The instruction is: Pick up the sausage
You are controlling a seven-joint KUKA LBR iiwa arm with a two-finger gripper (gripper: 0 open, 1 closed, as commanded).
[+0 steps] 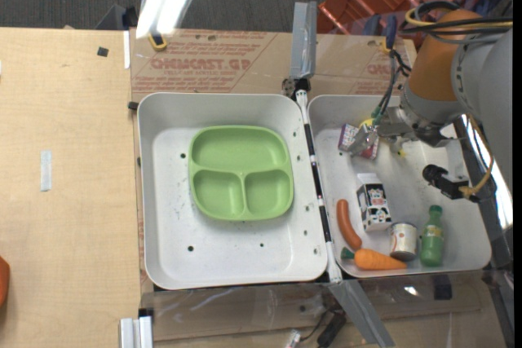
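Camera view: the end effector (363, 138) sits in the upper left part of the right bin (481, 257), low over the bin floor near its back wall. Whether it is open or closed cannot be told; the tip is small and cluttered with a purplish bit and cables, and nothing can be confirmed as held. The grey arm (481, 85) with its orange band comes in from the right, wrist over the bin's back half.

The sausage (348, 223) lies on the right bin floor, hard by the left wall, just beside the divider between the bins. From the end effector it lies toward the front of the bin and slightly left, with clear floor between them, so they are apart, not touching. Its long axis runs roughly back to front, tilted a little, the near end angling right toward the carrot (378, 260). The near end is close to the carrot's leafy end, possibly touching; hard to tell.

Just right of the sausage stands a small milk carton (374, 206), near it but apart. Further right along the front sit a can (402, 241) and a green bottle (431, 236).

The left bin (155, 200) holds a green divided plate (241, 172), not involved. Both bins rest on the surface (65, 175).

Judgement: grasp not begun; the coming move is a travel forward along the left wall, jaws set across the sausage's short width. Wall and carton leave tight room either side.
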